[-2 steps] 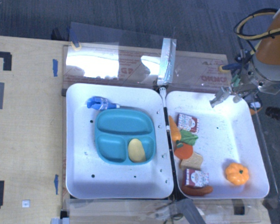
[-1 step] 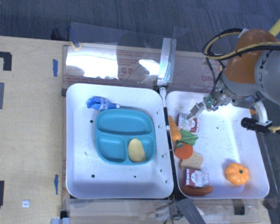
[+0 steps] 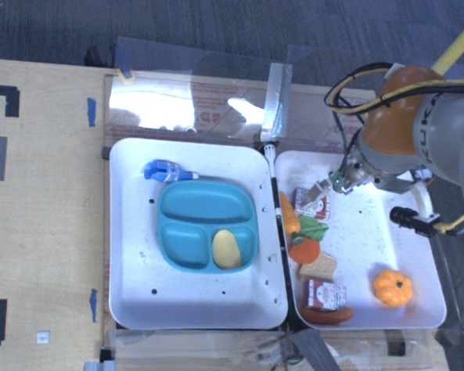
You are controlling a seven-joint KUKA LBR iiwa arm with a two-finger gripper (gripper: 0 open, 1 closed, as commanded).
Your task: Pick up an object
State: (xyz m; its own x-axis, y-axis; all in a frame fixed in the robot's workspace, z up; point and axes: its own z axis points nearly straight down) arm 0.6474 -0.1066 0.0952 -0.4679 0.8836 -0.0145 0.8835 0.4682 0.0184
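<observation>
Objects sit in both bins: in the left bin (image 3: 127, 237) a blue clip-like item (image 3: 167, 170) lies just behind a teal divided plate (image 3: 206, 218) with a yellow lemon-shaped piece (image 3: 226, 249) in its right front compartment. Against the right bin's (image 3: 420, 310) left wall, half-hidden items crowd together: carrot (image 3: 289, 220), tomato (image 3: 305, 250), bread slice (image 3: 319, 266), small carton (image 3: 324, 294), sausage (image 3: 326, 314); an orange pumpkin (image 3: 393, 287) sits apart. My gripper (image 3: 331, 187) hangs over a red-and-white packet (image 3: 310, 203); too small and blurred, so whether it's released or clenched, I cannot tell.

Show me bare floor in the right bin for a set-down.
Free: the right bin floor between the pumpkin and the pincer. Crowded: the left edge, where the carrot, tomato, bread and sausage bunch.
</observation>
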